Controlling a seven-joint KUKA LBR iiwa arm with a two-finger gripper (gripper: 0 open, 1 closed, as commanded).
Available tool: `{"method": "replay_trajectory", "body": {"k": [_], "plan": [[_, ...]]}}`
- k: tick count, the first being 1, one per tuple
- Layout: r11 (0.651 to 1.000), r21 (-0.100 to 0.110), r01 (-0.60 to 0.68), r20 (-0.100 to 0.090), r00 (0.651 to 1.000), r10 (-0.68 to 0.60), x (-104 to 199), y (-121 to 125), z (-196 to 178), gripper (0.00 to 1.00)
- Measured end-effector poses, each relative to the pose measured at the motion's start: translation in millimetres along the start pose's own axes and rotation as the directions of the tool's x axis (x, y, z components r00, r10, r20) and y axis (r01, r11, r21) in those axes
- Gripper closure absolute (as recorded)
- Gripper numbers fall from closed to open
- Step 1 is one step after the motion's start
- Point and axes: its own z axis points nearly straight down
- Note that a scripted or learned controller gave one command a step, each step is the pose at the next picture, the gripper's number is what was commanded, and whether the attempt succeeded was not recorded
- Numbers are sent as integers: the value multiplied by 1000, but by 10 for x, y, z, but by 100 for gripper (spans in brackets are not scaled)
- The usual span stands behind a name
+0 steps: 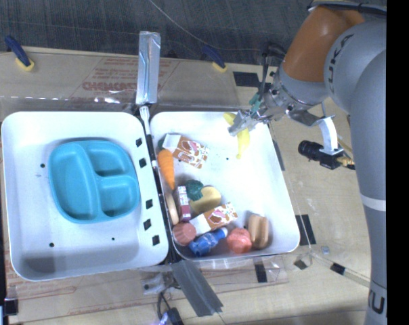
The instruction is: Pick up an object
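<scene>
My gripper [244, 122] sits over the far right corner of the right bin [275, 181], directly over a yellow banana [242, 143]. Yellow shows on both sides of the gripper tip, with one end at the upper left and the longer part trailing down toward the bin floor. Whether the banana is gripped or just lies beneath is unclear. Other items fill the bin's near left part: an orange carrot [165, 168], a printed snack packet [189, 152], a green piece [193, 189], a small carton [219, 217], a blue item [208, 242] and a pink ball [239, 240].
The left bin [28, 235] holds a blue compartment tray [96, 179]. A brown bun [259, 229] lies at the right bin's near corner. A metal divider post [148, 66] stands between the bins at the back. The arm's grey body [367, 80] crosses the right side.
</scene>
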Motion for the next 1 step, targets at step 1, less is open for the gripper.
{"method": "replay_trajectory", "body": {"k": [1], "plan": [[995,14,-101,-5,995,101,66,-299,-26,100]]}}
